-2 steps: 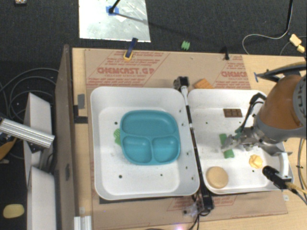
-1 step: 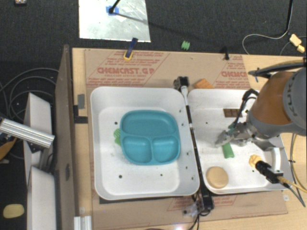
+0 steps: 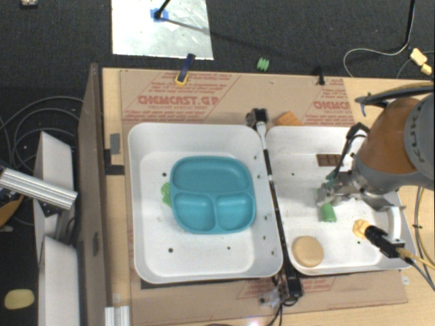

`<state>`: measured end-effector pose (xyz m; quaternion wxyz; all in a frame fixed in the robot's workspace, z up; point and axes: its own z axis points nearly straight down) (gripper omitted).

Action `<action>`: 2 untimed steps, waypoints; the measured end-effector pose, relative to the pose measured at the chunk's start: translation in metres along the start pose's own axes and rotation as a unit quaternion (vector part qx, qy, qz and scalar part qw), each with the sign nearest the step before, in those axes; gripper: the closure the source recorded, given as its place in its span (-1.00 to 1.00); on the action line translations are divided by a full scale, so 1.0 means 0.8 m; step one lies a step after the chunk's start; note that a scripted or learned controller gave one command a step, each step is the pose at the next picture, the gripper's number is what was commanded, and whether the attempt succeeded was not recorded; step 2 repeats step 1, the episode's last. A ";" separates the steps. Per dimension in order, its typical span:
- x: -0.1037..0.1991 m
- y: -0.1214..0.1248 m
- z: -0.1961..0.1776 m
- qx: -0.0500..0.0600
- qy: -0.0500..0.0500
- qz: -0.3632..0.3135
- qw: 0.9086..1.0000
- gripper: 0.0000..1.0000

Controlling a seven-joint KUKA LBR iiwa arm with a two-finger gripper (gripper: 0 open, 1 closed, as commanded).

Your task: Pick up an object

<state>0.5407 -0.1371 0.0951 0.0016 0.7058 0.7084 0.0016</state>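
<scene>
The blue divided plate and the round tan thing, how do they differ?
The blue divided plate lies in the left bin; the round tan thing lies in the right bin, near its front corner. The plate is far larger, a rounded rectangle with three compartments; the tan thing is a small plain disc. The plate partly covers something green; the tan thing covers nothing. Both lie flat, apart from the gripper.

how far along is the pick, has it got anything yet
Done: the grey arm has reached into the right white bin, and its gripper sits just above the small green block. In hand: nothing visibly between the fingers; the block lies on the bin floor. Left: closing on it and lifting. The round tan disc lies untouched.
</scene>
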 end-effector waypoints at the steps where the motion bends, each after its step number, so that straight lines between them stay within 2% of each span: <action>1: 0.120 0.111 -0.120 -0.007 0.001 -0.006 1.000 1.00; 2: 0.120 0.111 -0.120 -0.007 0.001 -0.006 1.000 1.00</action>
